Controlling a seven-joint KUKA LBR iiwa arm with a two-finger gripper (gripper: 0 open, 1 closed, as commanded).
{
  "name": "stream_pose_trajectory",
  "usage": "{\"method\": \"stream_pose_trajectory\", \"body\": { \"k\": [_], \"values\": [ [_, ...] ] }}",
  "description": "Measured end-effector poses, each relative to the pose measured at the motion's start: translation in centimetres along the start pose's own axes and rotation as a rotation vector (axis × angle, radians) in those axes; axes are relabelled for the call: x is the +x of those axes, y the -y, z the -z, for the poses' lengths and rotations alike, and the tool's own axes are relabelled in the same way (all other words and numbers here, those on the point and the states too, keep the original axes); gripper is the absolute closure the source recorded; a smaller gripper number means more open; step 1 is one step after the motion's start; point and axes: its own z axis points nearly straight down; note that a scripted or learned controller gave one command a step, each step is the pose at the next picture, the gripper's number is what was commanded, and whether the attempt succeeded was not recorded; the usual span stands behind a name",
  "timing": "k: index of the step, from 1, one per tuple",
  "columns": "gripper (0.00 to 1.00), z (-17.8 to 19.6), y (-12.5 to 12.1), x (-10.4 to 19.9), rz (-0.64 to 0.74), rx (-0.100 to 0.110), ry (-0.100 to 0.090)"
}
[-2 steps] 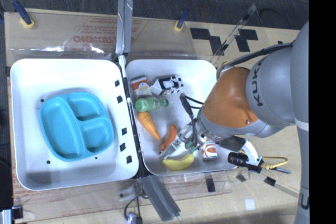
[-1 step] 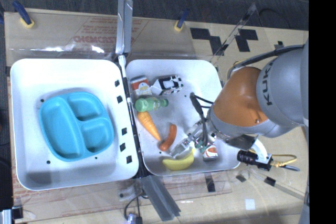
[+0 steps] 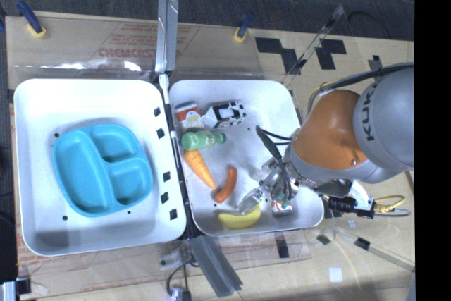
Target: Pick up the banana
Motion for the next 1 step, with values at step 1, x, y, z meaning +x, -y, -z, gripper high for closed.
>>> {"method": "stream_pose_trajectory", "body": {
  "k": [1],
  "values": [
    [1.0, 0.91, -0.09, -0.05, 0.006, -0.001, 0.003]
  ]
}}
